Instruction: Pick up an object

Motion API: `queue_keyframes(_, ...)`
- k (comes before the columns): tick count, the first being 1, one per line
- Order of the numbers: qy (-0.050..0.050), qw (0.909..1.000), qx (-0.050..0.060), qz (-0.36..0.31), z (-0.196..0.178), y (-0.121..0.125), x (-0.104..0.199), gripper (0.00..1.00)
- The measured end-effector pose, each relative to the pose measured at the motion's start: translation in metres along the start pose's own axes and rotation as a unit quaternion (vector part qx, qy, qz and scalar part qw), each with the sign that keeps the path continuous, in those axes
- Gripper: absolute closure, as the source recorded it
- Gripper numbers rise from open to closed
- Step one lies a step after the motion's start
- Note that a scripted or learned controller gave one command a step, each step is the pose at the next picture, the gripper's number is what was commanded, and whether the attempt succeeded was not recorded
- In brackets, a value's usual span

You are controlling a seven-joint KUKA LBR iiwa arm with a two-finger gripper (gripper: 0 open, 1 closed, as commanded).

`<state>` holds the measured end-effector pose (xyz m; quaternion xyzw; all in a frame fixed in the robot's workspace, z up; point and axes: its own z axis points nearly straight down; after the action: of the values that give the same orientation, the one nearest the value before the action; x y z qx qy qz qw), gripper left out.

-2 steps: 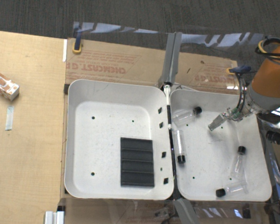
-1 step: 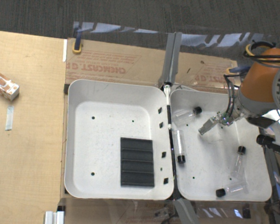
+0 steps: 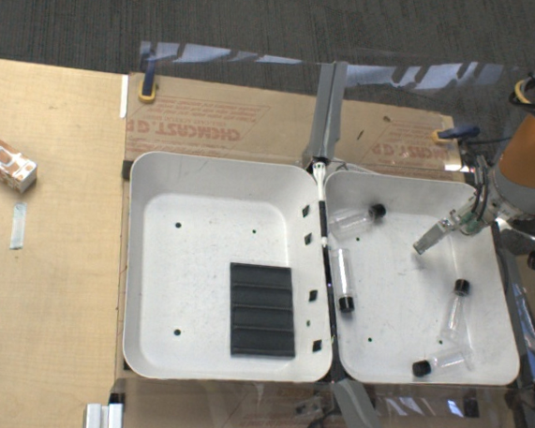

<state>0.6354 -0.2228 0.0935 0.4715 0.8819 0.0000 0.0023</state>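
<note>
Gripper (image 3: 430, 239) hangs over the upper right part of the right bin (image 3: 410, 199), slanting down and to the left from the orange-banded wrist, and from this angle it cannot be told how it stands; nothing can be seen in its grasp.

Four clear tubes with black caps lie in the right bin. Nearest below the gripper is one tube (image 3: 454, 309) whose long axis runs almost straight up and down the view, black cap at the upper end, pointing toward the gripper. Further below the gripper, in the bin's lower right corner, a second tube (image 3: 440, 361) lies tilted, its cap at the lower left end. Left of the gripper, a third tube (image 3: 356, 222) lies slanted near the bin's top left, cap at the upper right end facing the gripper. Below and left of the gripper, a fourth tube (image 3: 342, 280) lies along the bin's left wall, nearly upright in the view, cap at the bottom.

Beyond that wall, further left of the gripper, the left bin (image 3: 140, 271) holds a black ribbed block (image 3: 262, 310), its long side running top to bottom. Far left of the gripper, a small carton (image 3: 7, 164) rests on the wooden bench (image 3: 31, 327).
</note>
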Motion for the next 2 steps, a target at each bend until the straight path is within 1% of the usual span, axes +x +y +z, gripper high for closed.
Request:
queue_keyframes(1, 0.0, 0.984, 0.0, -0.178, -0.018, 0.021, -0.013, 0.0)
queue_keyframes(2, 0.001, 0.9407, -0.001, -0.339, -0.11, -0.03, 0.021, 0.0)
